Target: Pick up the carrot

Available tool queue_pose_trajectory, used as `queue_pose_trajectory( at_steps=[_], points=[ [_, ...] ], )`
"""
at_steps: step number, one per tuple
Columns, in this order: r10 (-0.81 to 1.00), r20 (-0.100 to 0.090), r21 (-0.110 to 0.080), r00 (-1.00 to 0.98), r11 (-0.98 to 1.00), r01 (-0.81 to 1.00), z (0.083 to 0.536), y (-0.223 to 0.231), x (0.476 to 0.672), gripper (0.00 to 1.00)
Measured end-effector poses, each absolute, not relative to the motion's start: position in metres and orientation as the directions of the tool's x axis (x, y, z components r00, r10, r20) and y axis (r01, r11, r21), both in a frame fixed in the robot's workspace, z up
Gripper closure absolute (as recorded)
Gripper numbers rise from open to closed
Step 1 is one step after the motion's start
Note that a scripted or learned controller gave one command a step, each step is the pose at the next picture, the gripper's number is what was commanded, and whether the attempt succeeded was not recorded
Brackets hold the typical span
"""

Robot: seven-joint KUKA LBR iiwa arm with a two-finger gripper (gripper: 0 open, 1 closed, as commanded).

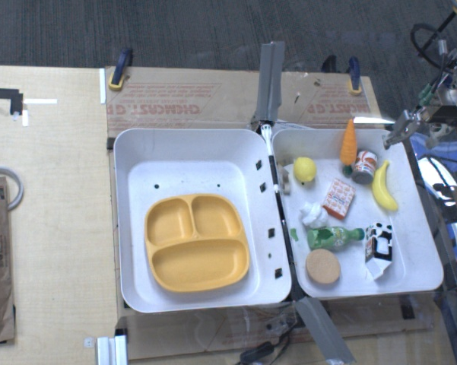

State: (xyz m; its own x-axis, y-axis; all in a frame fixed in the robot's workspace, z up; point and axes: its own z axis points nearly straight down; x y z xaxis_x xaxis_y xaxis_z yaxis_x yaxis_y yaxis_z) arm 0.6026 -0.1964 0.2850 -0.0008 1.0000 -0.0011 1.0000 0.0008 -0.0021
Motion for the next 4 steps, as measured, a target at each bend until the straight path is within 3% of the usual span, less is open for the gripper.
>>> queue_pose_trajectory(
  at_steps=[1, 2, 3, 4],
  points=[
    [1.0, -0.001, -0.001, -0.026, 0.026, 1.0, 0.11, -0.182, 0.653, 0.0],
    [1.0, -0.007, 0.015, -0.03, 0.03, 0.999, 0.132, -0.183, 0.658, 1.0],
    [0.999, -0.013, 0.036, -0.052, 0.053, 0.998, 0.124, -0.198, 0.668, 1.0],
    [0.994, -0.002, 0.001, -0.11, 0.11, 0.994, 0.266, -0.147, 0.627, 1.0]
  ],
)
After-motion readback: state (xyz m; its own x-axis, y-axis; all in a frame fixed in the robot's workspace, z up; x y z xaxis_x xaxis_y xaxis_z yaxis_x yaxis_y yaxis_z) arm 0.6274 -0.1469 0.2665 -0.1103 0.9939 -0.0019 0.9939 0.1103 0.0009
